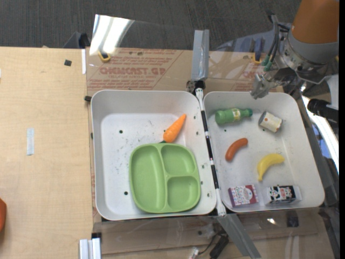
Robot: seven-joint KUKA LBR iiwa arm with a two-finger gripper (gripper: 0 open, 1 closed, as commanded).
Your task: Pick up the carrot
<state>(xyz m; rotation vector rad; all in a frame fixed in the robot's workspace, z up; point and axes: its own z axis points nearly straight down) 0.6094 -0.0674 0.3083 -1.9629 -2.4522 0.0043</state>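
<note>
The orange carrot [174,128] lies slanted in the left bin [108,144], just above the top edge of the green divided plate [164,177]. My gripper [264,84] hangs over the back rim of the right bin [307,144], far to the right of the carrot and apart from it. The orange band of the arm sits above it at the upper right corner.
The right bin holds a green bottle [233,115], a small white box [270,122], a red sausage [236,148], a banana [269,165] and two little cartons [242,195] [281,194]. A metal post [200,58] stands behind the divider between the bins.
</note>
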